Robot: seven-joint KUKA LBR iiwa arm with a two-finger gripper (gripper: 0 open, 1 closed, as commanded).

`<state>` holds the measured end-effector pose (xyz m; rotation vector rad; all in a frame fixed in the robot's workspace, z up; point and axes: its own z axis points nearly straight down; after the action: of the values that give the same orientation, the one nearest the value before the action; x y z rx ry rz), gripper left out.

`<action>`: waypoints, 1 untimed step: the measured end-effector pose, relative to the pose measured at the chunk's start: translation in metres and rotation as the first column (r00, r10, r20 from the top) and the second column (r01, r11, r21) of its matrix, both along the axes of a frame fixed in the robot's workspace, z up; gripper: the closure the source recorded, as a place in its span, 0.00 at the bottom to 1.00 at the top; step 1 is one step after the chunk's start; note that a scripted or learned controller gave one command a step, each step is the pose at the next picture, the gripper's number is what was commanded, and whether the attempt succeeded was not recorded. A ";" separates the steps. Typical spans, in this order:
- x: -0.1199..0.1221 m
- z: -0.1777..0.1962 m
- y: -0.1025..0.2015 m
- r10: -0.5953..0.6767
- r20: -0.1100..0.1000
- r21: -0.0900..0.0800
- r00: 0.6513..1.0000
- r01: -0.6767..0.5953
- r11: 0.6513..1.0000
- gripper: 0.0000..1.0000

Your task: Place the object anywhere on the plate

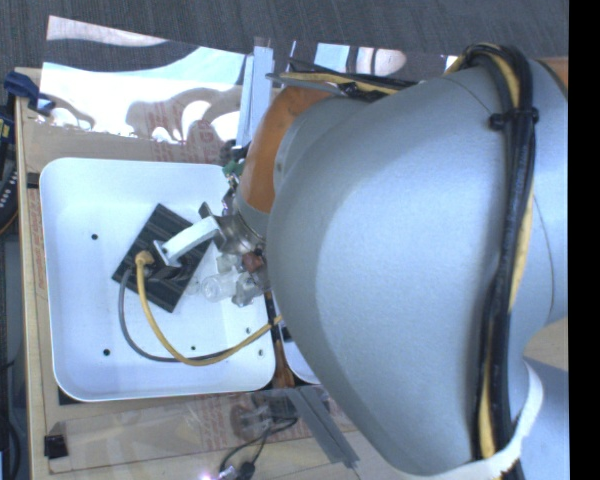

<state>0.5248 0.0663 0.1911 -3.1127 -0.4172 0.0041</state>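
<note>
Saw the end effector [232, 268] low over the left white bin [80, 298], by its right wall. Could not tell if wide or narrow.

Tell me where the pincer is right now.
In the camera view, the pincer is over the left white bin, by its right edge, below the arm's orange band.

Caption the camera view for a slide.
Grey arm leans in from the right, pincer low over the left white bin, near its right side.
</note>
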 end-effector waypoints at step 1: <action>0.000 0.000 -0.001 -0.002 0.001 -0.001 1.000 0.002 1.000 0.00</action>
<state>0.5251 0.0652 0.1913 -3.1141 -0.4149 0.0026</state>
